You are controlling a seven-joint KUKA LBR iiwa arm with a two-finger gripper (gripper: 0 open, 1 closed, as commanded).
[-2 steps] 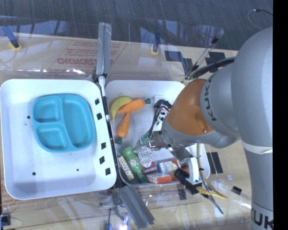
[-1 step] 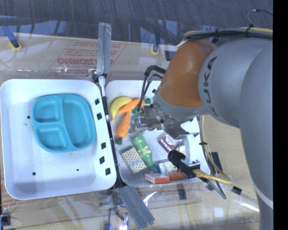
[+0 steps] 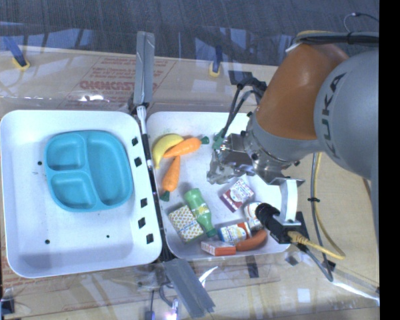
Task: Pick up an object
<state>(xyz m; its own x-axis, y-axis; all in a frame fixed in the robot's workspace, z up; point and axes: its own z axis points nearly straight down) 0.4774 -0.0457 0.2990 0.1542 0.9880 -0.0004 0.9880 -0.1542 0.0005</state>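
Nearest the camera, the grey arm with its orange band reaches in from the right over the right bin. Its jaws hang low above the bin's middle, and whether they are open or closed cannot be told. Below them lie a small red-and-white packet, a green bottle, a patterned box, a sausage and a flat orange box. Toward the bin's left side, 2 carrots rest beside a banana. Across the divider, the left bin holds a blue sectioned plate. Both bins sit on the surface.
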